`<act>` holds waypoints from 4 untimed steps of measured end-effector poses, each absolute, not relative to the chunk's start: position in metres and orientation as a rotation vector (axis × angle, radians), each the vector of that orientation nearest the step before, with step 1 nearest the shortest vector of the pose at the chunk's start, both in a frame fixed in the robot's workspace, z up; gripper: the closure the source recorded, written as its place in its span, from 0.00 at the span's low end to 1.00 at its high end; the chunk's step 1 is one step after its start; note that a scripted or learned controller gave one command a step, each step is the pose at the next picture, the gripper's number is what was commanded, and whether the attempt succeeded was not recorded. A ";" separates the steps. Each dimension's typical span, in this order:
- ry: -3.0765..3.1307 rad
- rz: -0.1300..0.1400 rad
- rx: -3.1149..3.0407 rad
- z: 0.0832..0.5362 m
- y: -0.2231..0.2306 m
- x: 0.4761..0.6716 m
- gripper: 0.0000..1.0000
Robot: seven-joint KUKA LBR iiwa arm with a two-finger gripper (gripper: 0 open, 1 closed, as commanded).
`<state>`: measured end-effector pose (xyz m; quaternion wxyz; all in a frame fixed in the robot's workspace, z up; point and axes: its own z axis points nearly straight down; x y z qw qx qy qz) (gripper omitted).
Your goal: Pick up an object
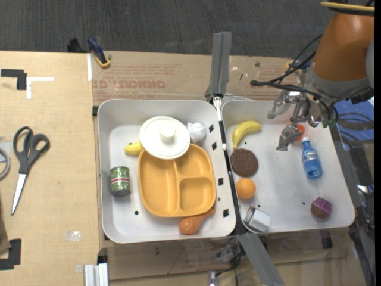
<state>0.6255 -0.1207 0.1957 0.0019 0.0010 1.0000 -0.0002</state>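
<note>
My gripper [280,129] hangs over the back of the right bin [280,210], open, with bare bin floor between its fingers [285,138]. A blue bottle [311,161] with a red cap lies just right of it, apart from the fingers. A yellow banana [243,131] lies to the gripper's left. Below that are a round brown cookie [244,161] and an orange [245,188]. A purple object [321,207] and a small grey-white box [257,219] rest near the bin's front edge.
The left bin [110,213] holds an orange divided tray [176,183], a white round lid [165,137], a green can [119,180], a small yellow item [133,148], a white crumpled item [197,130] and an orange-brown object [191,224]. Scissors [25,154] lie on the bench at left.
</note>
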 end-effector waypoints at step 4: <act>2.994 -0.001 0.939 0.240 -0.142 0.625 1.00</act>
